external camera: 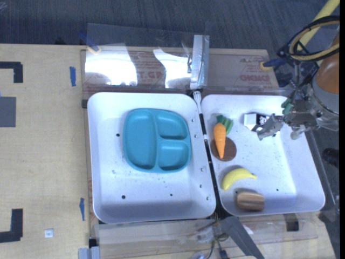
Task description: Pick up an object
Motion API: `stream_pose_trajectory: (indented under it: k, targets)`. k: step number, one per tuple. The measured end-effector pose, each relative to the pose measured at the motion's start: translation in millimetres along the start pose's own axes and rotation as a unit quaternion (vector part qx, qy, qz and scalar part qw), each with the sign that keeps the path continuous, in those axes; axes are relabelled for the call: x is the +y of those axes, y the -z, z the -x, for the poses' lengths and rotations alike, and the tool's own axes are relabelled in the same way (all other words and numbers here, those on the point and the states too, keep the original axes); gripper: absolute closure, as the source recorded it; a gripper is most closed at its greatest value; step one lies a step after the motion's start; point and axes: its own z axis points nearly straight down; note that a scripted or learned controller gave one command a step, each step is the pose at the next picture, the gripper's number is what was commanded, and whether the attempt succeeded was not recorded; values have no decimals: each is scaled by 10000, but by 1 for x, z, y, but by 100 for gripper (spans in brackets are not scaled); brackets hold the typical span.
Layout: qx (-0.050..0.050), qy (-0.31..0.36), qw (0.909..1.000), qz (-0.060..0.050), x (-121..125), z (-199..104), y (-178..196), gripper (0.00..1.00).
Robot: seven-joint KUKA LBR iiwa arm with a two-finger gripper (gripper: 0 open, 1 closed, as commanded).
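The pale wooden desk (38,161) carries two shallow white bins side by side, touching along their inner edges: the left bin (102,161) and the right bin (302,188). Blue tape bits (72,75) mark the desk's surface beside the left bin.

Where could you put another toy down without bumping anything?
There is bare floor in the left bin all around the blue plate, widest in front of it. In the right bin, the patch right of the banana and wooden block is free. It is crowded near the carrot, brown disc and gripper.
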Motion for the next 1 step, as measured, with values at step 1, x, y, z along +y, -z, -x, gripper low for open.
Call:
stream_pose_trajectory:
  k: [1]
  targets:
    - [4,178,9998,-36,51,-31,-99,0]
